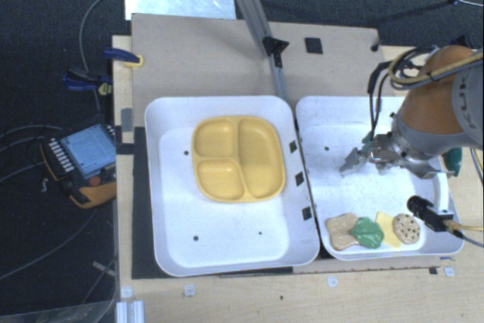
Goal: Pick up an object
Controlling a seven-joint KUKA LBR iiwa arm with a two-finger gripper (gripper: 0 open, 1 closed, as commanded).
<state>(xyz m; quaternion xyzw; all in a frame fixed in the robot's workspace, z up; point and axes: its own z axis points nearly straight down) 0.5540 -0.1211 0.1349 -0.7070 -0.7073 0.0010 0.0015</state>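
Approach step: gripper [361, 157] hovering mid right bin [325, 113], finger state unclear. Candidate items, e.g. green piece [368, 232], along bin's near edge. Next: shift toward near edge, descend.

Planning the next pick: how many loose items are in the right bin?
4, clustered along the right bin's front edge: tan piece, green piece, yellow wedge, cookie. The arm may hide more.

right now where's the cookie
The cookie lies in the right bin, near its front right corner, beside the yellow piece and just right of the green piece.
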